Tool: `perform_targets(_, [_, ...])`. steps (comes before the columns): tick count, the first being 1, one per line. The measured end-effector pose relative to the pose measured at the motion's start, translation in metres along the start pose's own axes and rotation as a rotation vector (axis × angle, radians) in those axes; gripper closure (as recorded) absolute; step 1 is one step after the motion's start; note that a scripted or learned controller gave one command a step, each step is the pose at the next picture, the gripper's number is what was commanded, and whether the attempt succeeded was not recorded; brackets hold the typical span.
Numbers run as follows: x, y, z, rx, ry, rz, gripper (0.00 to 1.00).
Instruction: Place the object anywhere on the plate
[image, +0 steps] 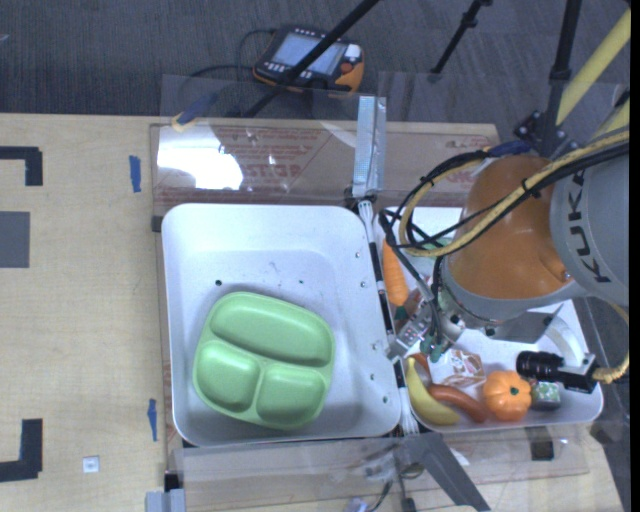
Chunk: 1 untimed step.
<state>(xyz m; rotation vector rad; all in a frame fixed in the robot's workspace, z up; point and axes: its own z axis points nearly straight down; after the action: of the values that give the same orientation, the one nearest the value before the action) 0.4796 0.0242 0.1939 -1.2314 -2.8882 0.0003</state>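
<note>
You will find the candidate objects all in the right-hand bin (500, 424), and you cannot tell from this view which of them is meant. An orange carrot (396, 278) lies along that bin's left wall, and a yellow banana (424, 396) curves in the near left corner. A red chili pepper (462, 401) lies against the banana, with a small orange pumpkin (507, 395) just to its right. A white packet with red print (463, 365) sits just behind the pepper. The gripper (425, 335) hangs low over this corner, between the carrot and the banana, and you cannot tell whether it is wide, narrow or holding anything. The grey arm (590, 230) with its orange band covers the bin's far half. The green plate (270, 335), with 3 compartments, rests in the left-hand bin (200, 230), towards its near left side, well apart from the toys. Both bins stand on the pale wooden bench (80, 300).
</note>
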Motion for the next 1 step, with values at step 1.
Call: perform_targets(1, [0.0276, 0.0267, -0.0038, -0.003, -0.003, -0.275, 1.0])
